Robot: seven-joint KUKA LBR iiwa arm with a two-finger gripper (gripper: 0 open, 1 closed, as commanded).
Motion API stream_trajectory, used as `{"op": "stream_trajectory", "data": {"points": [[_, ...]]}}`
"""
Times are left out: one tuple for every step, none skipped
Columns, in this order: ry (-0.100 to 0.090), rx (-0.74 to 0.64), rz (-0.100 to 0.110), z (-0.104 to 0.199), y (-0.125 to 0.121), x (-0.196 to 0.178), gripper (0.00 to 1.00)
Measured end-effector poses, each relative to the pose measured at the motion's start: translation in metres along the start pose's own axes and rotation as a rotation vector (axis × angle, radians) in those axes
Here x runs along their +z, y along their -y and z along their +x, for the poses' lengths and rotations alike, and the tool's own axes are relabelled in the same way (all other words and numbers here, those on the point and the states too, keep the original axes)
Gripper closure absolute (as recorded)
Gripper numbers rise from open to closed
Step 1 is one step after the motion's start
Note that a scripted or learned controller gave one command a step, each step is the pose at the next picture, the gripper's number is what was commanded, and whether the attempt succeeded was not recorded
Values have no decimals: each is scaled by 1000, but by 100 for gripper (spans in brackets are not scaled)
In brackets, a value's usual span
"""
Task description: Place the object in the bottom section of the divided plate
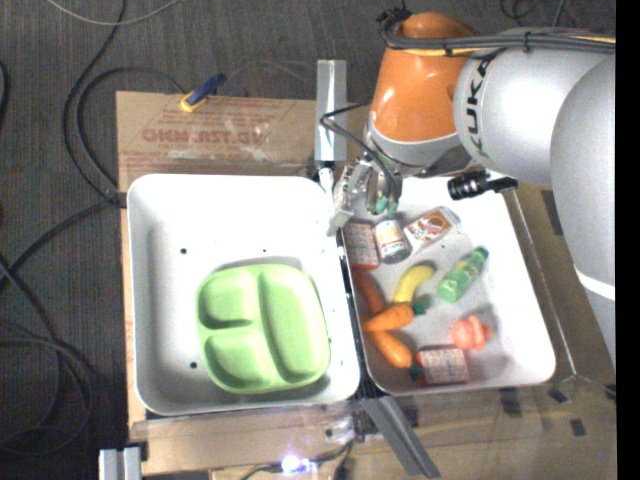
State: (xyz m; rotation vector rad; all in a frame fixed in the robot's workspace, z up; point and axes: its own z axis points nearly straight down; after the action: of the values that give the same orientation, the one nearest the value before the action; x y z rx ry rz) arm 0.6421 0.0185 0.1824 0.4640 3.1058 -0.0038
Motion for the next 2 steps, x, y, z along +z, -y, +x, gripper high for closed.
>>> {"op": "stream_trajectory", "data": {"points": [[1, 110, -2, -24, 50, -173, 100], [2, 32, -1, -27, 37, -251, 100]]}}
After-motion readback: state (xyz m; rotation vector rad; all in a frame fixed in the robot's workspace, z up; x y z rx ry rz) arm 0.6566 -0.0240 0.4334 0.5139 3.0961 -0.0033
